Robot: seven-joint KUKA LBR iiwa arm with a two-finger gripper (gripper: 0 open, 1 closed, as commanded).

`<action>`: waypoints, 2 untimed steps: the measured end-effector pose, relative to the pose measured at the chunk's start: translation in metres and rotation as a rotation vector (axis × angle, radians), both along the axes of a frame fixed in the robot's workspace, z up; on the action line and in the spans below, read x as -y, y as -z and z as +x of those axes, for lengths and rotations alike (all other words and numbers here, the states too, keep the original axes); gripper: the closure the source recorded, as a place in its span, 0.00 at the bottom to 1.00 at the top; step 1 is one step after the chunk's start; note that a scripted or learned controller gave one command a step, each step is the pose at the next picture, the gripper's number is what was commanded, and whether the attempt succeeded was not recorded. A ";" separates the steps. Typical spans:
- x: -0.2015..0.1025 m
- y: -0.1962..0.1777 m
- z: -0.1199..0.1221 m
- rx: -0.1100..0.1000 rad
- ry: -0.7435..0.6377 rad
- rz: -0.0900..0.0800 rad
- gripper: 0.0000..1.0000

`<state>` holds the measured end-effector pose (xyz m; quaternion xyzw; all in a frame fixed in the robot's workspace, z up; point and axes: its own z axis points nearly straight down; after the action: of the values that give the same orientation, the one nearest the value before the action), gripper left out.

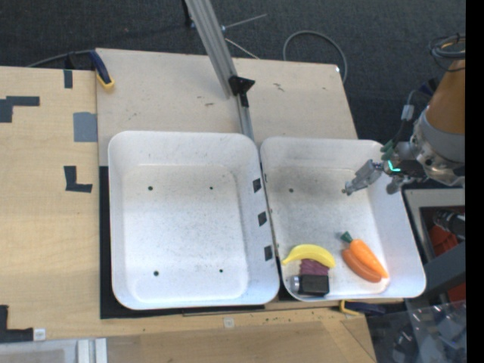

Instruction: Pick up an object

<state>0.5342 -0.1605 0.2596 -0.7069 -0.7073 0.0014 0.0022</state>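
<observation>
My pincer (357, 181) hangs over the right bin (302, 157), its fingers apart and holding nothing, above a pale wooden desk (45, 142) (dark carpet beyond). The carrot (364, 260), banana (308, 255) and a dark block (314, 283) lie at the bin's near edge.

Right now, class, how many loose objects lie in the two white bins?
3, all at the near end of the right bin: a yellow banana, a dark block touching it, and an orange carrot to their right. None seems hidden.
</observation>
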 end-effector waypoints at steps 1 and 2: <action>0.000 -0.002 0.001 0.004 -0.002 -0.001 0.00; -0.001 0.041 0.001 0.000 0.000 -0.001 0.00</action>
<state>0.5348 -0.1600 0.2185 -0.7068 -0.7074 0.0019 0.0020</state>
